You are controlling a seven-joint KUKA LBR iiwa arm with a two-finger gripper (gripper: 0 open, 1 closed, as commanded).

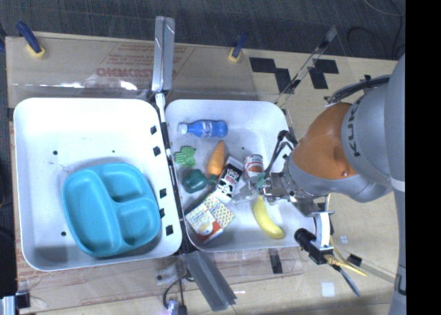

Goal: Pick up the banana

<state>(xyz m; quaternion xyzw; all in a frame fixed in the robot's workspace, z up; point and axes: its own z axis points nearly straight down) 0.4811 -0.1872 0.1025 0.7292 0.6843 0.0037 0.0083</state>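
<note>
The yellow banana (268, 219) lies in the right bin (238, 108) near its front right corner, running from upper left to lower right. My gripper (267, 189) hangs just above the banana's upper end, next to a small can (253, 165). The grey arm with its orange band (319, 152) comes in from the right and hides the bin's right wall. The banana rests on the bin floor.
The right bin also holds a blue bottle (204, 128), an orange carrot (216, 158), green toys (191, 172), a black-and-white carton (229, 180) and a colourful box (210, 218). A turquoise divided tray (110, 207) sits in the left bin (41, 117).
</note>
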